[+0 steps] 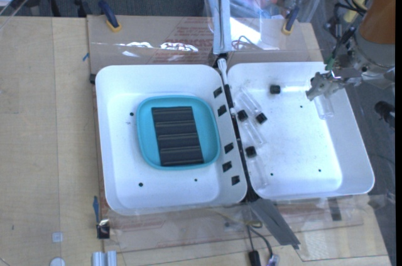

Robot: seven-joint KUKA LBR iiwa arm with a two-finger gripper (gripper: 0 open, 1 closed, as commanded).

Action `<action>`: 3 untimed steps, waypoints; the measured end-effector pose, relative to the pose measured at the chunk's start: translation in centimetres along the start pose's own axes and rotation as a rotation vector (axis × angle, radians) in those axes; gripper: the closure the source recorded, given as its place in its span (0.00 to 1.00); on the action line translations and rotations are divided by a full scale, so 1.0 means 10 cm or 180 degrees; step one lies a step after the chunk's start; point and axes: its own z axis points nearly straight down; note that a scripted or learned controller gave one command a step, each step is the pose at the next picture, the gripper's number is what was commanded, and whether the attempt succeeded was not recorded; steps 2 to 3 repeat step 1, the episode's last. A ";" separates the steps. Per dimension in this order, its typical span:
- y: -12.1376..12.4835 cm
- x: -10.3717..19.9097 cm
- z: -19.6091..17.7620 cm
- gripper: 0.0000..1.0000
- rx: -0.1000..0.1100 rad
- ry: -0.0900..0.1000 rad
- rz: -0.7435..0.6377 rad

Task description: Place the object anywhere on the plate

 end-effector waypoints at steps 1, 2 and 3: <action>0.00 0.00 0.00 0.00 -0.0001 0.0000 0.0000; 0.00 0.00 0.00 0.00 -0.0001 0.0000 0.0000; 0.00 0.00 0.00 0.00 -0.0001 0.0000 0.0000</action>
